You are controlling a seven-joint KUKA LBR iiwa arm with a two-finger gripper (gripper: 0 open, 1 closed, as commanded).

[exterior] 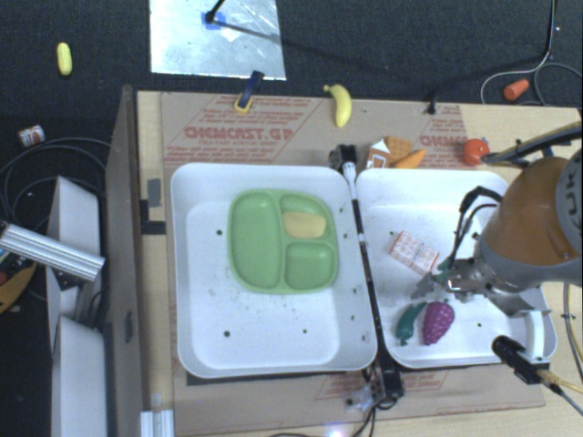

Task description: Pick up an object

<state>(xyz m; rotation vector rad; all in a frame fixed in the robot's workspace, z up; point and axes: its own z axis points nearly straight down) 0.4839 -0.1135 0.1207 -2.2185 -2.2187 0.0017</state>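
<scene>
A: Item one, bins?

B: Two shallow white bins side by side on a brown board printed with red lettering. Left bin (pixel 205 335) sits at centre frame; right bin (pixel 392 194) at centre right.

A: Contents, left bin?

B: One green divided tray (pixel 264 244), three compartments. A pale yellow piece (pixel 305 223) lies in its upper right compartment.

A: Contents, right bin?

B: One small carton with red and white print (pixel 413 251), lying near the bin's middle. One purple grape bunch (pixel 438 321) and one dark green vegetable-shaped piece (pixel 409 321), lying just beside each other toward the lower edge of the bin.

A: Arm and gripper?

B: Grey arm with orange band (pixel 537 212) enters from the right of the frame, over the right bin. Gripper (pixel 435 285) hangs just above the grape bunch in the picture, between it and the carton. How the gripper stands, wide or closed, cannot be told from this angle; nothing is seen held.

A: Items outside the bins?

B: On the board above the bins: one yellow banana (pixel 341 106), one orange carrot-like piece (pixel 410 158), one red-orange round item (pixel 475 150). On the dark floor: a silvery sheet (pixel 219 25) at upper centre, a small yellow item (pixel 64 58) at upper left, an orange item (pixel 516 88) at upper right.
</scene>
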